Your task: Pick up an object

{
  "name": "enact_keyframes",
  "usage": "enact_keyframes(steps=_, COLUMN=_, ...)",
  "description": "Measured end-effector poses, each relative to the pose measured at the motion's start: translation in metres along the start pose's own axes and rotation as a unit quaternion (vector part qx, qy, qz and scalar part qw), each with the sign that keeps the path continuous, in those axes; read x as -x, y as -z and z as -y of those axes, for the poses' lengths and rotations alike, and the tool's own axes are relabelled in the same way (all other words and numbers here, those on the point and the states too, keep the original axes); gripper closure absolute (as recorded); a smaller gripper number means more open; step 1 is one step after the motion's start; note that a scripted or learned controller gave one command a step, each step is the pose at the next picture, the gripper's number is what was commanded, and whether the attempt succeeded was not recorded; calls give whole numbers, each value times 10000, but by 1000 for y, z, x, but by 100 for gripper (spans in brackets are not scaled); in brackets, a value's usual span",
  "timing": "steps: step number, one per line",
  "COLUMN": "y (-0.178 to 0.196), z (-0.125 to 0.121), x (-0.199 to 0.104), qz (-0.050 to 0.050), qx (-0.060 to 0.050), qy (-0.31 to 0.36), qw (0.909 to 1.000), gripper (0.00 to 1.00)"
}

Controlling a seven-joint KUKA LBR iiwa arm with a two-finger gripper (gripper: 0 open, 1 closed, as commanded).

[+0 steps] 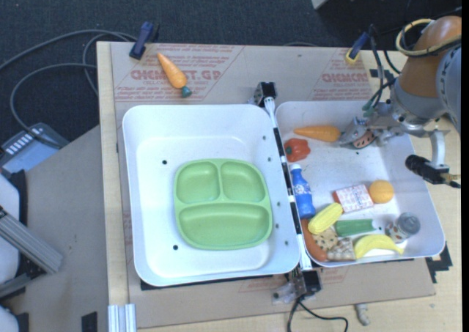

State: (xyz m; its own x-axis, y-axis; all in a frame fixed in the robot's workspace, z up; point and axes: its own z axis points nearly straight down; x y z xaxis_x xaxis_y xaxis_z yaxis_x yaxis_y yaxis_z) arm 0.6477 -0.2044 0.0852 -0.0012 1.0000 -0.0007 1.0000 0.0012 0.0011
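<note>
My gripper [357, 138] hangs low over the far part of the right bin [432, 215]. Just to its left lies an orange carrot [317, 133], whose right tip is close to the gripper; whether they touch is unclear. A red tomato-like piece [296, 149] sits a little below the carrot, by the bin's left wall. Nearer the front lie a blue bottle [300, 190], a corn cob [325, 218], a pink box [353, 197], an orange ball [381, 191], a green piece [354, 226], a banana [377, 246] and a small can [407, 224].
The left bin [146, 133] bears a green divided plate [222, 204]. A second carrot [172, 72] lies on the cardboard bench top behind the left bin. Blue clamps [142, 39] grip the bench's far edge. The bins' walls meet in a ridge [278, 155].
</note>
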Motion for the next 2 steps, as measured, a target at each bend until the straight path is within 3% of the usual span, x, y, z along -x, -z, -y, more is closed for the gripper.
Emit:
enact_keyframes(steps=1, y=11, z=-1, x=0, qz=12, qx=15, qy=5, qw=10000, gripper=100)
enact_keyframes(steps=2, y=103, z=15, x=-95, qz=-6, qx=13, qy=8, qw=10000, gripper=100)
